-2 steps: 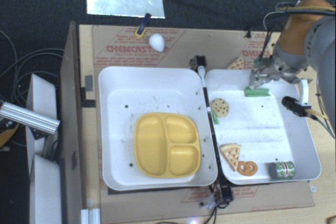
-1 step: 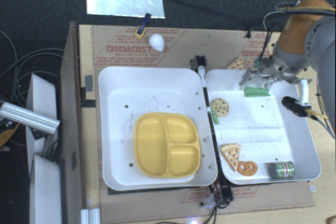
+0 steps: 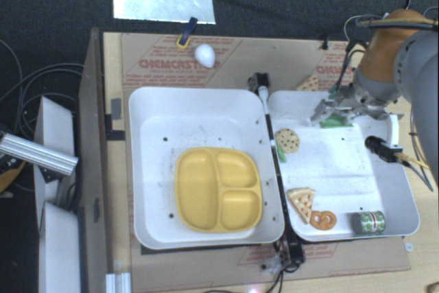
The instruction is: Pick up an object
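The arm is cut off by the right edge, and its wrist hides most of the gripper [image 3: 334, 113], so I cannot tell how it stands. It hangs low over the far corner of the right bin [image 3: 405, 206], with a green object [image 3: 335, 122], possibly a small toy, partly hidden right under it. Nearer the camera from the gripper lie a cookie [image 3: 287, 141], a pizza slice [image 3: 301, 202], a pretzel [image 3: 322, 219] and a can [image 3: 370, 221]. A yellow tray [image 3: 218, 189] sits in the left bin [image 3: 154, 120].
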{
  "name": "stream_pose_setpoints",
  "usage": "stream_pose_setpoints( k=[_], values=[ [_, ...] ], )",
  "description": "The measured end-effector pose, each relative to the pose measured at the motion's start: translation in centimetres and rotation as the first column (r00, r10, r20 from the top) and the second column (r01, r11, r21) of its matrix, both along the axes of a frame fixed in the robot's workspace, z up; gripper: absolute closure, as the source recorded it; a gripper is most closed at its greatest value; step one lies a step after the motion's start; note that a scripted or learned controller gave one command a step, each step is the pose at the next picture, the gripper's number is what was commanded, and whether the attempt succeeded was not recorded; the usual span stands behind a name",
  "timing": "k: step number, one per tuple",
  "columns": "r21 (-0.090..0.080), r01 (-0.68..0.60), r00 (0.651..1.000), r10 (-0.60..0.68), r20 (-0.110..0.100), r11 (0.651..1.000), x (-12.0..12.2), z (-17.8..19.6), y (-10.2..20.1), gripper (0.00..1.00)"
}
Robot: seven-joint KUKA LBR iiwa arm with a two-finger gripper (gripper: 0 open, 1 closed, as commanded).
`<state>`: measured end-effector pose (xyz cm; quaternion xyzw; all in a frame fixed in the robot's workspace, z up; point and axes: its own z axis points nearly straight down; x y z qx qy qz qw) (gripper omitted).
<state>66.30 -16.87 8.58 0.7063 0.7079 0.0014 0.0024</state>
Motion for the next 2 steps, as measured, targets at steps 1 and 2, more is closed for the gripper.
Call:
stream_pose_setpoints(
  k=[1, 2],
  values=[
    [0.005, 0.003, 1.0, -0.003, -0.007, 1.0, 0.4, 0.0, -3.4, 0.0],
    [0.006, -0.003, 1.0, 0.003, -0.003, 1.0, 0.6, 1.3, -3.1, 1.0]
  ],
)
